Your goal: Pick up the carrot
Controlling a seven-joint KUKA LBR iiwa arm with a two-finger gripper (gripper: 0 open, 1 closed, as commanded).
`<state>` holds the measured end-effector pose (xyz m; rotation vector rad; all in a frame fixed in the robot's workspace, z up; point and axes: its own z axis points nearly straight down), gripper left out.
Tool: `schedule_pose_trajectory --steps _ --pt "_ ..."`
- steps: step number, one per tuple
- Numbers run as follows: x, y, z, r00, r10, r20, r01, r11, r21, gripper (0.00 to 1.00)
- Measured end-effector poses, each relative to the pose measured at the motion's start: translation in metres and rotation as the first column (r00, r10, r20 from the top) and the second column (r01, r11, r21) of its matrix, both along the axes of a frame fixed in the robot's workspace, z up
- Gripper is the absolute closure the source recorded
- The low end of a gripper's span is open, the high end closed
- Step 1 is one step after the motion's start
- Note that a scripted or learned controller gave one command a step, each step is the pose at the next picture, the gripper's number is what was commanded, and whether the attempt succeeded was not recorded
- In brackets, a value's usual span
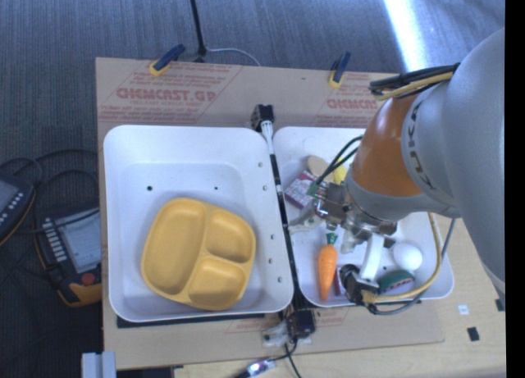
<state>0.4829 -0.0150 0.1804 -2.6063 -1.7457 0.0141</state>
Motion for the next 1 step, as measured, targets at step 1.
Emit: schedule_pose_trajectory --steps 1 --pt "0.0027 -0.0805 -0.0914 0.959 0.284 0.009 -0.284 0.959 0.011 0.0"
